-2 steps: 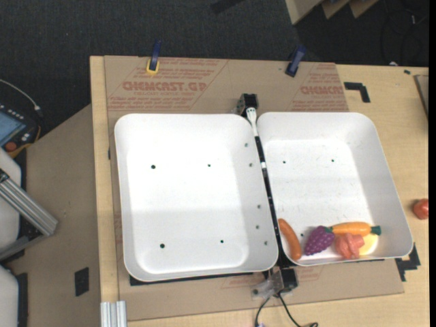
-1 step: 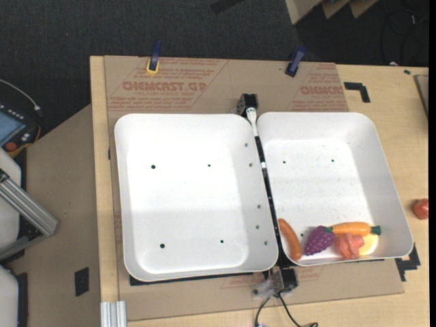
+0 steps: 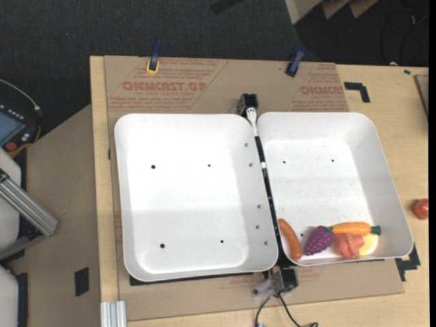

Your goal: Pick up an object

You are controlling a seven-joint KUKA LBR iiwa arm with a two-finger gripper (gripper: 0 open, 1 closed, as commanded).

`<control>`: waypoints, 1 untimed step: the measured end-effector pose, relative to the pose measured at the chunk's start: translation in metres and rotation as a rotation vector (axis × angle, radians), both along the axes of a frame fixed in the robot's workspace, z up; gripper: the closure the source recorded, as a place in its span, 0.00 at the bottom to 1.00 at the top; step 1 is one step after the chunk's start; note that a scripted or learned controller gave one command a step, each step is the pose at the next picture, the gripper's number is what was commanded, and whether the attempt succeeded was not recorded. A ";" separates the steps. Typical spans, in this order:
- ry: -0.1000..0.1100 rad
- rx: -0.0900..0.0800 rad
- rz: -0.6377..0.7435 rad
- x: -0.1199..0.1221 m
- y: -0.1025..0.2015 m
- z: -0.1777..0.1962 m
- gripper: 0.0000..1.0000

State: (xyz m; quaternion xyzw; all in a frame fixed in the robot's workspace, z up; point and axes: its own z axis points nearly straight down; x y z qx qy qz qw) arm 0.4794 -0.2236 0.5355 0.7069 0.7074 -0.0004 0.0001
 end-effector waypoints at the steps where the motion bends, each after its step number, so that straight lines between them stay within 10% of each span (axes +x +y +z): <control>1: 0.000 0.000 0.000 0.000 0.000 0.000 1.00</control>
